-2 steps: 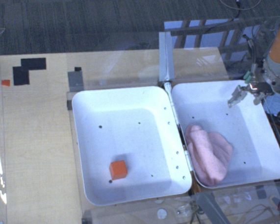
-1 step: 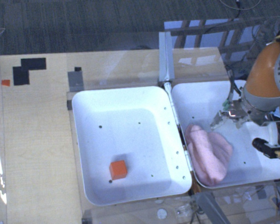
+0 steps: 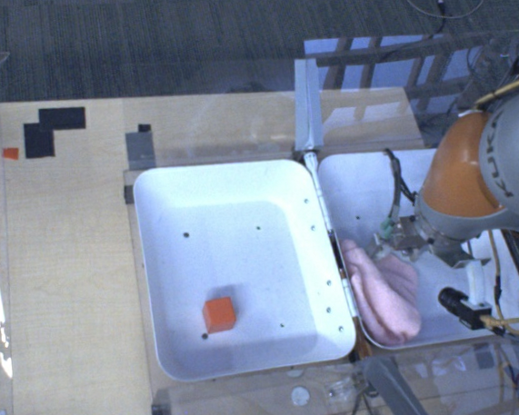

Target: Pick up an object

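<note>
Your gripper sits low in the right bin, just above the pink cloth by the divider, prob. lining up a grab. Jaw state: can't tell, wrist blocks it. 1 orange block lies in the left bin.

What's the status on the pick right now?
End effector low in right bin, at the pink cloth; grip unconfirmed. Orange block sits alone in left bin. Nothing blocking either.
</note>
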